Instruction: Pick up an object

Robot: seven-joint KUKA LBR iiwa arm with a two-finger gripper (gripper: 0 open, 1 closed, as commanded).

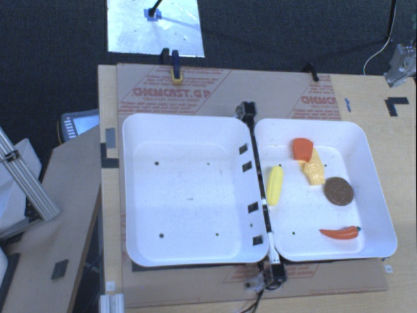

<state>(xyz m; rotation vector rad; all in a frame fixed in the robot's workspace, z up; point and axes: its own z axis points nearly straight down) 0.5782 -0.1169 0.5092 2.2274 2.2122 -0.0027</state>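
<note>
The bench carries two shallow white bins side by side. The left bin sits beside the right bin, which holds every object: a yellow corn cob near its left wall, a round brown cookie, an orange block touching a pale yellow piece, and a red chili pepper near the front.

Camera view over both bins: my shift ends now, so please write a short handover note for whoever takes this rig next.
Gripper: cannot tell.
Right-hand shallow white bin holds the yellow corn cob toy by the divider, an orange block touching a pale yellow piece, a round brown disc, and an orange-red chilli pepper toy near the front.
Done: nothing lifted.
Left: pick one object.
</note>
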